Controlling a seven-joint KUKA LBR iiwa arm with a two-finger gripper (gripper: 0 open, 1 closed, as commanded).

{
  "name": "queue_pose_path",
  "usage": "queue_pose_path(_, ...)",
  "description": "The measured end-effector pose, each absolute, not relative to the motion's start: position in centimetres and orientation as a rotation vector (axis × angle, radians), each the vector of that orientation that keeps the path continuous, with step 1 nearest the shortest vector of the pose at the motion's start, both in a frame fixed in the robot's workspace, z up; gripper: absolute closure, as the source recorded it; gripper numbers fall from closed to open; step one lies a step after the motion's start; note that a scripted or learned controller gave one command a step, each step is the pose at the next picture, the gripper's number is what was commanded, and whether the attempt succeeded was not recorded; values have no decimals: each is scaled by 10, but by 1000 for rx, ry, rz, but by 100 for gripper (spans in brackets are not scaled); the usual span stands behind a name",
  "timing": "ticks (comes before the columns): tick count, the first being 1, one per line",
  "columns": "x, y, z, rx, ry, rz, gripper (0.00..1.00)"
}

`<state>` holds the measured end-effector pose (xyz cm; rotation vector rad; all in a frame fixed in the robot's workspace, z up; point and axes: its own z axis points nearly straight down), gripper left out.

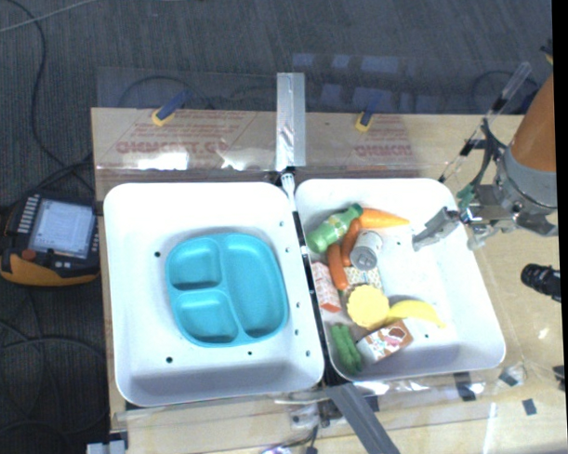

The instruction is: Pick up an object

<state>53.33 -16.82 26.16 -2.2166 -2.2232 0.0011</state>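
The right bin [472,289] holds a pile of toy food along its left side. A green bottle [329,229] and an orange carrot [384,218] lie at the back, with a grey can [364,257] just below them. Nearer the front are a yellow round piece [368,305], a banana [415,311], a small printed carton [386,341] and a dark green piece [345,346]. My gripper [437,227] hangs over the right bin's back right part, to the right of the carrot and can, with nothing visibly in it.
The left bin [135,236] carries a blue divided plate [226,287]. A metal divider post [290,109] stands behind the seam between the bins. A yellow-and-black handheld unit [47,241] lies on the floor at the left. The arm [533,157] enters from the right.
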Motion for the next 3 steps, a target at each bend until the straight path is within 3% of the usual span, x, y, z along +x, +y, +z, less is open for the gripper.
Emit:
queue_pose_path(1, 514, -124, 158, -1942, -2466, -1, 0)
queue_pose_path(2, 513, -109, 90, -1753, -2617, -5, 0)
queue_pose_path(3, 516, -72, 183, -1808, -2567, 0, 0)
